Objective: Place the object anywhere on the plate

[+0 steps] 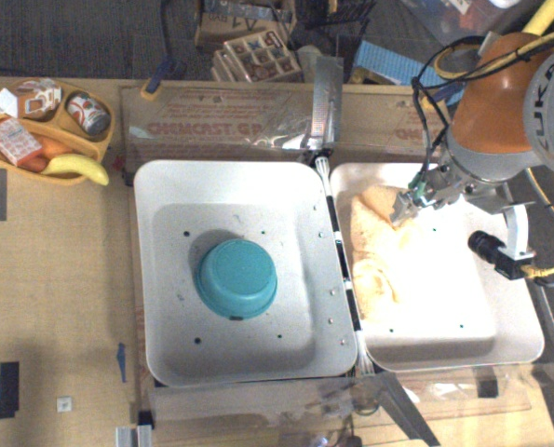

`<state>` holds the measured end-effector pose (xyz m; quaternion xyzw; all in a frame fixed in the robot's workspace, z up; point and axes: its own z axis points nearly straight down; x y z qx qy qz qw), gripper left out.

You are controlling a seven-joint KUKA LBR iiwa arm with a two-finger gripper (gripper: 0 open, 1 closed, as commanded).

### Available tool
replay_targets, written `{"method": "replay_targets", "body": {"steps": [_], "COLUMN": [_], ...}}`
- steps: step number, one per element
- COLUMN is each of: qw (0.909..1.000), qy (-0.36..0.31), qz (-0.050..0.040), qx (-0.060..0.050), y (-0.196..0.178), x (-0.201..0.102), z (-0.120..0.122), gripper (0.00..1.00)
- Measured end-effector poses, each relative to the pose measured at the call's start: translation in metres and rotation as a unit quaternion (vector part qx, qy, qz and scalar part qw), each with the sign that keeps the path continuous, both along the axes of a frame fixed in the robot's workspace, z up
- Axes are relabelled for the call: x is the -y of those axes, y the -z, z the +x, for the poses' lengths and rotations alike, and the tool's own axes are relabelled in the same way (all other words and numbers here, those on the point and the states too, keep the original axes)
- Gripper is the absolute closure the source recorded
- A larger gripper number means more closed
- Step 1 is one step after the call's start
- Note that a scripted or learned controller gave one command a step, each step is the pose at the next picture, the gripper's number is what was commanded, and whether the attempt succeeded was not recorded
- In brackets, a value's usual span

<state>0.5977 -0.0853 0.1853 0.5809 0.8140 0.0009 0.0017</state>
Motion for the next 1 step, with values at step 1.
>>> {"method": "replay_targets", "body": {"steps": [1], "qw": [1.0], "qy": [0.0], "qz": [-0.0005], "qx": [0.0], "y": [-0.0402], "x": [0.0014], "z": [0.001], "gripper": [1.0]}}
